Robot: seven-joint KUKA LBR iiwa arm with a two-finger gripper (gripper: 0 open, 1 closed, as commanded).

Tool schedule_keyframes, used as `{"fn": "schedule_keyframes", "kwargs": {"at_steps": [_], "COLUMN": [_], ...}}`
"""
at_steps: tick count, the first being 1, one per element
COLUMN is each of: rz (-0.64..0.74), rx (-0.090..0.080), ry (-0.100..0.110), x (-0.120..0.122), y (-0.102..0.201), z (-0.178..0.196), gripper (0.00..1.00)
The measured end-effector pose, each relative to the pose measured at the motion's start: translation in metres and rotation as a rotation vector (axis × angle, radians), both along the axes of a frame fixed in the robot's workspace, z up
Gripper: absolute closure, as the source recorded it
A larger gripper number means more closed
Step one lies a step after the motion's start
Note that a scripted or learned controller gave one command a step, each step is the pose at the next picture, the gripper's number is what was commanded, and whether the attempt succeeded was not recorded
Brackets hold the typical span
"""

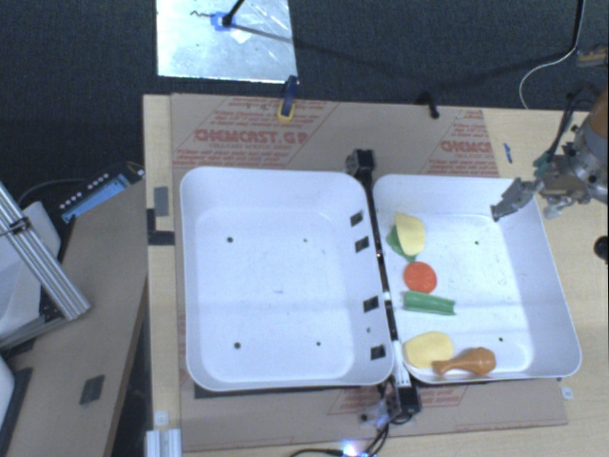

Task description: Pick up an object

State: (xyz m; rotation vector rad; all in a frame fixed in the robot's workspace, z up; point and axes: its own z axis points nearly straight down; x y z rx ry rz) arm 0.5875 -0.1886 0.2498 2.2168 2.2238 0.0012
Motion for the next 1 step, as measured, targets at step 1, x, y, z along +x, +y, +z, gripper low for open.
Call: {"fn": "schedule_keyframes", "kwargs": {"at_steps": [1], "rz": [0.008], "rx": [0.006], "ry": [0.008], "x": [0.0237], "y": [0.0735], "z": [-0.1099], "gripper": [0.00]}}
